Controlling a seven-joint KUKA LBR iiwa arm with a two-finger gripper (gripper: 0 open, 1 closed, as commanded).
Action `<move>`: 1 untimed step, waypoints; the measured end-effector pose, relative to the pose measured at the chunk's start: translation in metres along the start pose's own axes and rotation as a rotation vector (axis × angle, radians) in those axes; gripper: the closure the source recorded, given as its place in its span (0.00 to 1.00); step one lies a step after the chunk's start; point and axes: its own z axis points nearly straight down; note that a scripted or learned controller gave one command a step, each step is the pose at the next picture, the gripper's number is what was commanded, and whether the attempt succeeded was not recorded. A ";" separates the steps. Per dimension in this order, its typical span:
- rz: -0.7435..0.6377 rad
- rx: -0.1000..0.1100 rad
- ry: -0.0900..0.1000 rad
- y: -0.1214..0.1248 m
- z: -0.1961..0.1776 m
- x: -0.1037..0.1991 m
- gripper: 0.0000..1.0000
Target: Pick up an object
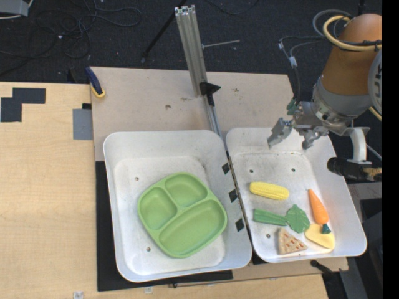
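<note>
My fingers (292,135) hang spread apart with nothing between them, above the far edge of the right bin (346,242). Below them in that bin lie a yellow corn cob (269,191), a green broccoli piece (283,218), an orange carrot (318,207), a waffle wedge (290,242) and a yellow cheese slice (320,237). The left bin (124,161) carries a green divided plate (181,214). I can read no writing or brand on anything on the worktop (43,185).

Your arm (349,73) is grey with a broad orange band above the wrist. Pale looped cables run beside the band, and the gripper (294,136) has two grey metal fingers
</note>
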 end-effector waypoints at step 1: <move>0.002 0.005 0.000 -0.010 0.052 -0.004 0.00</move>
